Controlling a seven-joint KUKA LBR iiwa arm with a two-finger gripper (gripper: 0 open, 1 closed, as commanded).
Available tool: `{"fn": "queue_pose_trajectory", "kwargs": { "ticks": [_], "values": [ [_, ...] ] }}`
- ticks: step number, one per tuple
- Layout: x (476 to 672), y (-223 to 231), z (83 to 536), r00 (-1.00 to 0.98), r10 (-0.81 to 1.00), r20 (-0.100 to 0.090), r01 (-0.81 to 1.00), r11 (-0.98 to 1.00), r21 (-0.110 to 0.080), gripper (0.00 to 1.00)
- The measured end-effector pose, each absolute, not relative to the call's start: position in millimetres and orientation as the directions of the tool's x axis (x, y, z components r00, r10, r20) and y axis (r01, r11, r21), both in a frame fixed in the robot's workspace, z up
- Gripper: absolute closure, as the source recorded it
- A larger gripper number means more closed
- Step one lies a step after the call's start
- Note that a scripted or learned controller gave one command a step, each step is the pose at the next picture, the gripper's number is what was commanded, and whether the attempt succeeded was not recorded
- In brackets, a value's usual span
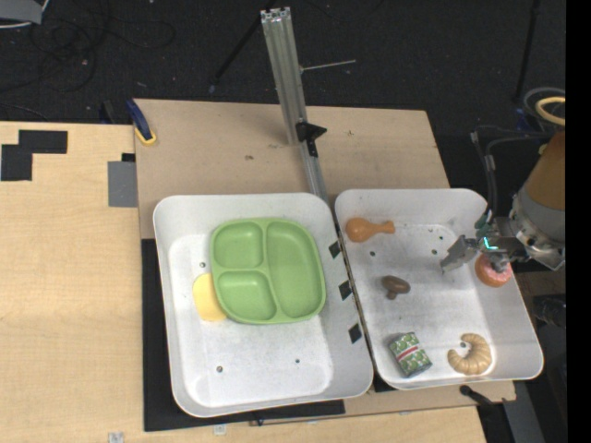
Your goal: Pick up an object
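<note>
The right bin [420, 201] holds an orange pear-shaped toy [367, 230], a small brown lump [396, 286], a green patterned box [408, 354], a tan croissant [471, 353] and a red round object [496, 273] at its right wall. My gripper [473, 262] hangs low over the bin's right side, open. One grey finger [454, 255] points left and down over bare bin floor. The red object lies right by the gripper's other side, partly covered by it, and I see nothing held between the fingers.
In the left bin [259, 377] a green divided plate [268, 270] lies over part of a yellow object [205, 299]. A metal post [288, 90] rises behind the bins. The arm's orange band [552, 169] shows at the right edge.
</note>
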State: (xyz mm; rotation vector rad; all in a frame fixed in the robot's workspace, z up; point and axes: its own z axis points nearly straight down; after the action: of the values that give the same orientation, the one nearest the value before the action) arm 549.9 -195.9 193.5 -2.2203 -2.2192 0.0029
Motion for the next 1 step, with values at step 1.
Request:
{"fn": "queue_pose_trajectory", "kwargs": {
  "ticks": [1],
  "values": [
    [550.4,-196.0,194.1,0.000,1.000,0.000,1.000,0.000,-0.001,0.00]
  ]
}}
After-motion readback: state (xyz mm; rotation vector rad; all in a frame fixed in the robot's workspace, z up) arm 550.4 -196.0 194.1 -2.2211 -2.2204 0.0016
